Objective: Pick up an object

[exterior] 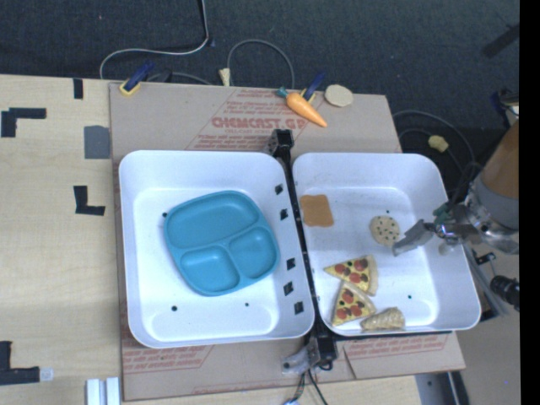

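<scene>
The right bin (422, 171) holds a brown square slice (317, 211), a round speckled cookie (385, 228), two pizza slices (354, 272) (350, 305) and a pale pastry (384, 319) near its front wall. My gripper (408, 240) reaches in over the bin's right wall, low and just right of the cookie, a short gap away from it. I see nothing held in it. The grey arm with its orange band (506, 171) is at the right edge.
The left bin (135, 184) holds a blue sectioned plate (221, 241). Behind the bins on the cardboard lie a toy carrot (305, 108) and a beige disc (339, 96). A small yellow piece (437, 143) and cables lie on the dark floor.
</scene>
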You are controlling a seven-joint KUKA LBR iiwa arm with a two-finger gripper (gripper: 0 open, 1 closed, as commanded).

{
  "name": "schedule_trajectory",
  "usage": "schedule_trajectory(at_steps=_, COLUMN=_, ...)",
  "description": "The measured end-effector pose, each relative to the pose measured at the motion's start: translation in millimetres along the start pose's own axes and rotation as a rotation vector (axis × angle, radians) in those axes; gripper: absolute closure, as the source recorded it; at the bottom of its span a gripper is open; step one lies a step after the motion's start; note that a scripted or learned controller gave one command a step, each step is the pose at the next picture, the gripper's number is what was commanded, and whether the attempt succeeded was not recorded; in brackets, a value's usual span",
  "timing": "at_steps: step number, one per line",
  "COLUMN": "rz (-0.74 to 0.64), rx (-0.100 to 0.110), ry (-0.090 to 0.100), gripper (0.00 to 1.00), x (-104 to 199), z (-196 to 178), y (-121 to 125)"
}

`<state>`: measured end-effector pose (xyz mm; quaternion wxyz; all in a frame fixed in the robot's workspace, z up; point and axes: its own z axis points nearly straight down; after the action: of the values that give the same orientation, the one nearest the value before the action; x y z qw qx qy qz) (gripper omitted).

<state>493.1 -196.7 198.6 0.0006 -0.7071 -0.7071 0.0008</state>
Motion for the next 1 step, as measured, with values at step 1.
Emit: schedule_trajectory(at_steps=1, rz=-0.007, rx=0.006, ry=0.005, gripper=0.0, x=107.1, z=88.5, y=8.3)
